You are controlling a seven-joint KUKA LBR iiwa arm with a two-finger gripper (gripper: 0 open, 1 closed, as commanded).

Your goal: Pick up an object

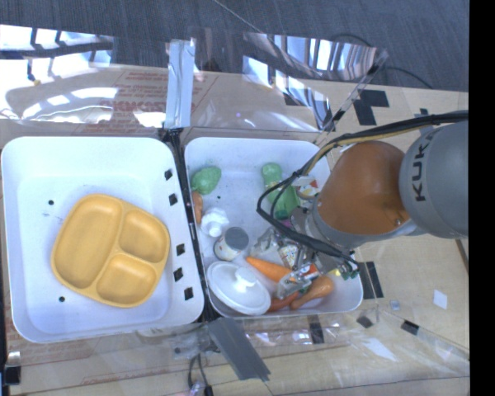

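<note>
Nearest the lens, the grey arm (433,190) with its orange band (365,190) reaches into the right bin (247,151). Its tool (301,272) sits low at 5 o'clock in that bin, over carrots (268,266); jaw state cannot be told. White lidded bowl (239,289) lies at 7 o'clock, green items (205,177) toward 11 and 12. Left bin (25,221) bears a yellow divided tray (109,249).

A pale brown cardboard-covered bench (256,110) bore two shallow white plastic bins, left (25,246) and right (247,151), touching side by side.
</note>
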